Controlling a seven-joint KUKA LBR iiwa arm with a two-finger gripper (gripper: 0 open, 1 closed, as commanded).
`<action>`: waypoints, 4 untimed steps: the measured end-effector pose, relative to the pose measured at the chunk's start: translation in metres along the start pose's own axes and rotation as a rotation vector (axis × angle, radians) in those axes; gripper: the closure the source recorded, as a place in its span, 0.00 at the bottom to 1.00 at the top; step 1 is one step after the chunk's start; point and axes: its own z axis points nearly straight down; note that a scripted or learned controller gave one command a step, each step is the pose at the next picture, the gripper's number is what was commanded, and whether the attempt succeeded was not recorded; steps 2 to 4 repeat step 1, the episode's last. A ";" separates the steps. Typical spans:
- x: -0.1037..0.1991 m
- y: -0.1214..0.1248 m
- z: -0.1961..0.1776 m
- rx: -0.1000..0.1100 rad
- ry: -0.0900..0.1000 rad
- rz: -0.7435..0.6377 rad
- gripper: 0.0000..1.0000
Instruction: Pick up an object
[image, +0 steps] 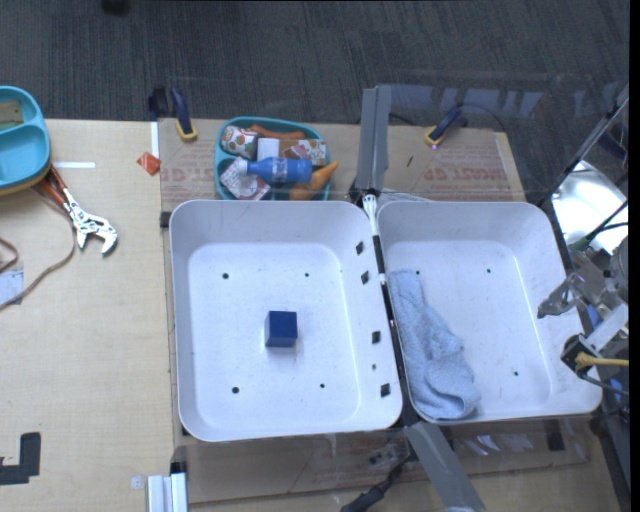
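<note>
Nothing is picked yet: the gripper (590, 325) sits at the right edge of the frame, over the right bin's (520, 225) outer rim, and whether it is spread or closed I cannot tell. The candidates are a blue cube (282, 328) left of centre in the left bin (200, 300) and a pale blue cloth (432, 350) along the right bin's left side. The next move, I judge, is travel leftward and descent; the cloth is nearer, the cube lies past the divider clips (376, 300).

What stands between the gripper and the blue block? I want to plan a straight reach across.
The gripper sits at the right bin's right edge; the blue block lies in the left bin. Between them lie the crumpled cloth and the bins' adjoining rims.
</note>
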 end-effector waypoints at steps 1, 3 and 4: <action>-0.012 0.016 -0.001 0.002 -0.001 0.220 0.00; -0.012 0.016 -0.001 0.002 -0.001 0.220 0.00; -0.012 0.016 -0.001 0.002 -0.001 0.220 0.00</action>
